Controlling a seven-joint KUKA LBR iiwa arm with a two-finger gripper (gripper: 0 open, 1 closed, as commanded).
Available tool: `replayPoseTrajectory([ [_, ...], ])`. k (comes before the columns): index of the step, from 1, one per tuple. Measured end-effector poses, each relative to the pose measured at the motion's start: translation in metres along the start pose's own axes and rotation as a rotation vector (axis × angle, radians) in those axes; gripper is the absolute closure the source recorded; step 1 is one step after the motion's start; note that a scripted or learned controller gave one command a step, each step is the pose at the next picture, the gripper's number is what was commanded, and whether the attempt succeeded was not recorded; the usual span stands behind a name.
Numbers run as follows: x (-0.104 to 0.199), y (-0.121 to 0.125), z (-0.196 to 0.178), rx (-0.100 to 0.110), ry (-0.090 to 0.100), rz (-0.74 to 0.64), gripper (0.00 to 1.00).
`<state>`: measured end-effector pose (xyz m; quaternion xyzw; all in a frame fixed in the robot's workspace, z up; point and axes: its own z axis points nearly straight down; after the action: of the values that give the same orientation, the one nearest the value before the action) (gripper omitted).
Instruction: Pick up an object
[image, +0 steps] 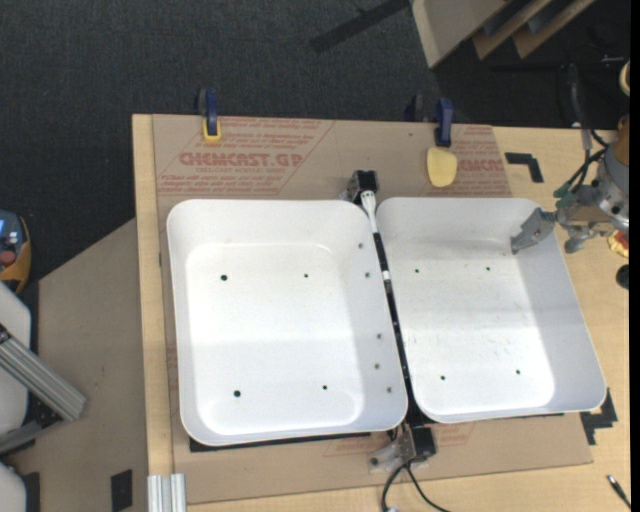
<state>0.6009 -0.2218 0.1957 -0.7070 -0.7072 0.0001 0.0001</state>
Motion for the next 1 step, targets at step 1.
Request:
replayPoseTrajectory([
  [1, -0.0034, -0.0463, -0.2793, -0.021, -0.009, 0.000, 0.00],
])
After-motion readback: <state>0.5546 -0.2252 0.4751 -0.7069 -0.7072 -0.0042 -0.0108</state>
